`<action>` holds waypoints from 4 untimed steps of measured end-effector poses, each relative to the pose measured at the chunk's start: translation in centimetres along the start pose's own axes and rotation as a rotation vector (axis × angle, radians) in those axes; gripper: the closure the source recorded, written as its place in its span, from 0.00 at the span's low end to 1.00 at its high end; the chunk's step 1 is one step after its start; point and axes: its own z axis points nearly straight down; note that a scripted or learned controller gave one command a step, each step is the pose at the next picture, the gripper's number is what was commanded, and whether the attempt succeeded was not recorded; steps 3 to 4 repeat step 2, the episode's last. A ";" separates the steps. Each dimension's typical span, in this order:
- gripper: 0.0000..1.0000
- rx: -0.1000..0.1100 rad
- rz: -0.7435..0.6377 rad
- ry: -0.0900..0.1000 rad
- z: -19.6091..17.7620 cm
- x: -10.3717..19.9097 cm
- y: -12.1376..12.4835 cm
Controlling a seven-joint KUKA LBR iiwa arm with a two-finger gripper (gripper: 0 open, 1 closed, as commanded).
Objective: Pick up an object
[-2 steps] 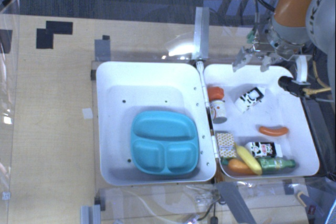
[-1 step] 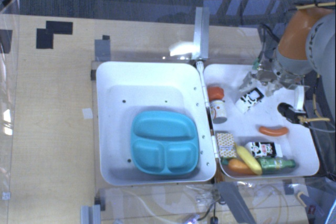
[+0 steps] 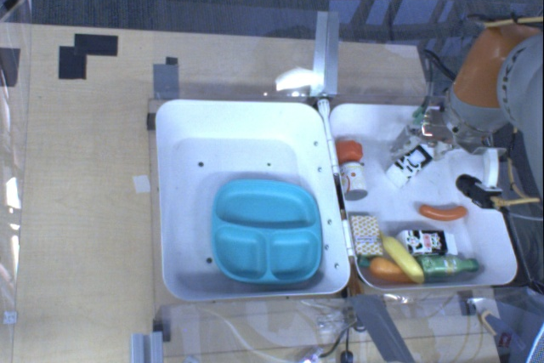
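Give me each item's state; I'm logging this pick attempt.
Pincer: low in the right bin, over the white carton.
White carton: tilted, under the pincer.
Orange-capped bottle: on its side.
Green bottle: lying flat.
Banana: lying over an orange item.
Blue tray: flat in the left bin.

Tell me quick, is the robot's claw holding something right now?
Gripper: right over the white carton with black print in the right bin; open, closed or holding cannot be told.
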 end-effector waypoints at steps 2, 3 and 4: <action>1.00 0.003 -0.042 0.001 -9.5 5.3 0.2; 1.00 0.003 -0.042 0.001 -9.5 5.3 0.2; 1.00 0.003 -0.042 0.001 -9.5 5.3 0.2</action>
